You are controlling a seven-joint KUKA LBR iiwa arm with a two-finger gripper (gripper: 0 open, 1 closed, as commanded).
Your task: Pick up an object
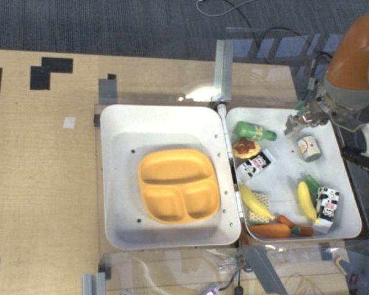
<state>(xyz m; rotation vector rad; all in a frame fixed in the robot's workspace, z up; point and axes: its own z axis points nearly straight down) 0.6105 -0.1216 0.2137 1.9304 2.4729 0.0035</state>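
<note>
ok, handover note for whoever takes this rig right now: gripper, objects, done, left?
Gripper: over the back of the right white bin, just behind the small white can; nothing visibly between its fingers.
Right bin also holds: green plastic bottle, black-and-white cow-print carton, yellow toy banana, second cow-print carton, orange toy carrot, and other small toys.
Left white bin: yellow compartment tray.
Done: nothing picked.
Left: grasp and lift one object; the can looks nearest.
</note>
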